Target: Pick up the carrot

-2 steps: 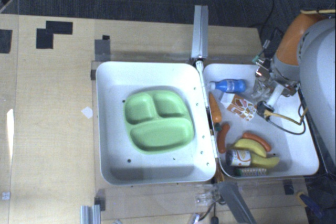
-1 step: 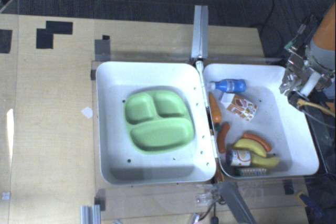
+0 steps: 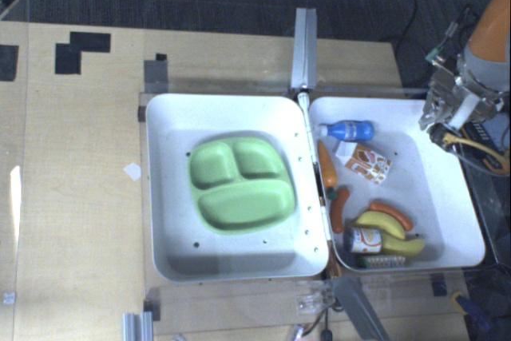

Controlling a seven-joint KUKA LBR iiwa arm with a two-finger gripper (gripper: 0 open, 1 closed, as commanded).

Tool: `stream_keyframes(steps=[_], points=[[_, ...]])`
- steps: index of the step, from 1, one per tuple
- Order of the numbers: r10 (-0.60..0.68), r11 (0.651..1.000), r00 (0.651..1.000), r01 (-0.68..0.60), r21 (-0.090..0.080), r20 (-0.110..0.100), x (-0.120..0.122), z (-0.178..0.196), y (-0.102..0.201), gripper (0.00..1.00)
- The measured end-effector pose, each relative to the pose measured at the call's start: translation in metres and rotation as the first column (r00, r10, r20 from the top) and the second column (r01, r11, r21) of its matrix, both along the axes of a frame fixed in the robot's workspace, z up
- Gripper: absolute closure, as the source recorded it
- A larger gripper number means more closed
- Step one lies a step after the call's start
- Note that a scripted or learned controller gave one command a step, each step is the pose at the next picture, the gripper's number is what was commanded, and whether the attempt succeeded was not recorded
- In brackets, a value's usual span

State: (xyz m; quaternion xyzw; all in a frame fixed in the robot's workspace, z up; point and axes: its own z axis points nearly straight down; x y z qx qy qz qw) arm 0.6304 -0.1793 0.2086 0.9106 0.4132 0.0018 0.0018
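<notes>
Down at the near corner of the right white plastic bin (image 3: 447,172) lie two yellow toy bananas (image 3: 391,234), and the slim orange plastic carrot (image 3: 326,164) hugs its left wall, probably light, stiff and slick, best pinched mid-length, while the grey hand (image 3: 441,113) hovers at the far right rim, its grip impossible to read.
</notes>
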Motion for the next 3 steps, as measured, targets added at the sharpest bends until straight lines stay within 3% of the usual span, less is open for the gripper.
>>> stream_keyframes(steps=[1,2,3], points=[[0.252,0.968,0.968,-0.252,-0.002,0.001,0.029,-0.008,0.012,1.0],[-0.063,0.998,0.998,0.063,0.0,0.001,0.04,-0.018,-0.006,1.0],[0.291,0.957,0.957,-0.291,0.0,-0.001,-0.024,-0.001,0.009,1.0]])
